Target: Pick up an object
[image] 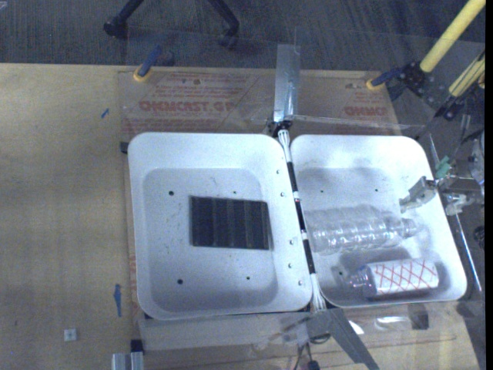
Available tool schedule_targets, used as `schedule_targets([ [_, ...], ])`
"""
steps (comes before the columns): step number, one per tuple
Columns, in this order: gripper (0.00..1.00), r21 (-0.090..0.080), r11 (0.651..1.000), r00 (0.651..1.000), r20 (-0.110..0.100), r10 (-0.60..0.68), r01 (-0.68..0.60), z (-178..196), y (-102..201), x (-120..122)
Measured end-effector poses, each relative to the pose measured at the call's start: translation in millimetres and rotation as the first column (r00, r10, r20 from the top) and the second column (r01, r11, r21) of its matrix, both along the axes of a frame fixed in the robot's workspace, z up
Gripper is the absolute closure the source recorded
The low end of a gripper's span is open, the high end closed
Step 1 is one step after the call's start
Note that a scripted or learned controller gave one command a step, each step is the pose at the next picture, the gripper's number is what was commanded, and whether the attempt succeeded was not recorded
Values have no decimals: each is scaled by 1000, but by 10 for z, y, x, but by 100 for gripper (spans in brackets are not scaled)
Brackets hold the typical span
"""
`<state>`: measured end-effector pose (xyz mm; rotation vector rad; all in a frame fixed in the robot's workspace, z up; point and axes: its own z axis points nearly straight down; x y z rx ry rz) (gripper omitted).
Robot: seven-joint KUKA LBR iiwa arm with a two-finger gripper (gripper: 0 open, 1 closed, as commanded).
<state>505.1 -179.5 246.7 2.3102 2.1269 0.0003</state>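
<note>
You were looking at a lab or workshop test cell: a plywood bench (62, 206) carried two white bins (154, 160), clear sheeting was held down by clamps (146, 66), and an office-chair base (173, 2) stood on grey carpet (347, 14).

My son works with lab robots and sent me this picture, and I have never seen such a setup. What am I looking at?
This is one camera fixed above a wooden bench, looking down at a slant. Two shallow white bins sit side by side. The left bin holds a dark ribbed rectangle lying flat. The right bin holds a clear plastic bottle on its side and, nearer the camera, a bottle with a red criss-cross label, also lying down. The machine is a robot arm reaching in from the right; its hand hangs over the right bin's edge, above the clear bottle. Nothing is visibly held; whether the hand is open is unclear.
</note>
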Motion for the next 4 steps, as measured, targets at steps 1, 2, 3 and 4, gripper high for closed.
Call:
schedule_targets([
  [1,0,-9,943,943,14,333,-333,-1203,-78,245],
  [2,0,-7,918,918,9,396,-396,-1585,-241,-13],
  [3,0,-5,912,912,11,410,-410,-1581,559,296],
  [4,0,0,901,901,0,434,-434,-1521,281,-254],
])
